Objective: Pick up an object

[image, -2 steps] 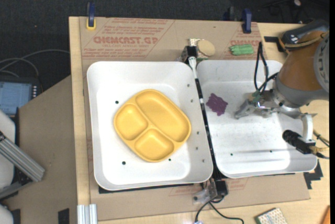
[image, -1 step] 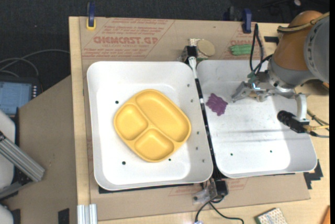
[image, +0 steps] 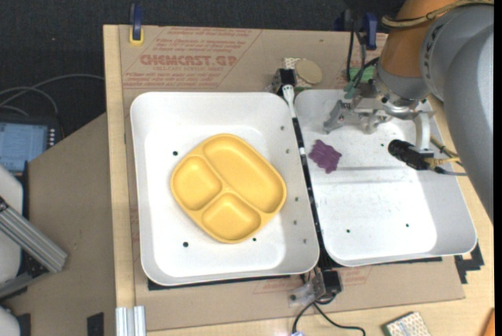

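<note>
A small crumpled purple object (image: 325, 155) lies in the right bin (image: 392, 224), close to its left wall. My gripper (image: 352, 122) hangs over the far left part of that bin, up and to the right of the purple object and apart from it. Its two grey fingers stand apart with only bare bin floor between them, so it is open and holds nothing. A yellow three-compartment plate (image: 227, 187) rests flat in the middle of the left bin (image: 157, 130).
The grey arm with its orange band (image: 416, 28) comes in from the upper right over the right bin's far corner. A low ridge where the two bins meet (image: 302, 162) runs just left of the purple object. A round tan disc (image: 309, 73) lies on the board behind the bins.
</note>
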You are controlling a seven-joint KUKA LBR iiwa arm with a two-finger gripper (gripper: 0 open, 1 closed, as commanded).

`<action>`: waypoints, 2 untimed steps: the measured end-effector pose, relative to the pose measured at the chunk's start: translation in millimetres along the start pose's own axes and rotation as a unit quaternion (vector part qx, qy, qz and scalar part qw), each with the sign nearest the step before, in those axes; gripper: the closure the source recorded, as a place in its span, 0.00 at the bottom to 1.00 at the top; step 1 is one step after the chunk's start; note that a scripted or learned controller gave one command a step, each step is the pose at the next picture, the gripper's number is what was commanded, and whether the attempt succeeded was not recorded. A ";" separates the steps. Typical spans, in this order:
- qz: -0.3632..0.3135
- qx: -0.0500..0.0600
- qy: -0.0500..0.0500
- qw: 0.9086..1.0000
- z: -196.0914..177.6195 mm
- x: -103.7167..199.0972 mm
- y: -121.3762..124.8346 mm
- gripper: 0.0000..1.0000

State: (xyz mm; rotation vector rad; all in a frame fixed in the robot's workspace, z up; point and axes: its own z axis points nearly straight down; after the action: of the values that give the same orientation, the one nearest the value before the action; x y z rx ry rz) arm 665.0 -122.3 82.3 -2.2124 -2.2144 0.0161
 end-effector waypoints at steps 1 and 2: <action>-0.003 -0.013 0.000 1.000 -109.1 85.6 1.8 0.00; 0.003 -0.003 -0.001 1.000 4.3 23.2 -4.9 0.00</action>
State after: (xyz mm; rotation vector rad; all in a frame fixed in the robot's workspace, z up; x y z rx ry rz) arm 660.0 -99.2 78.2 -2.2230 -2.2108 0.0108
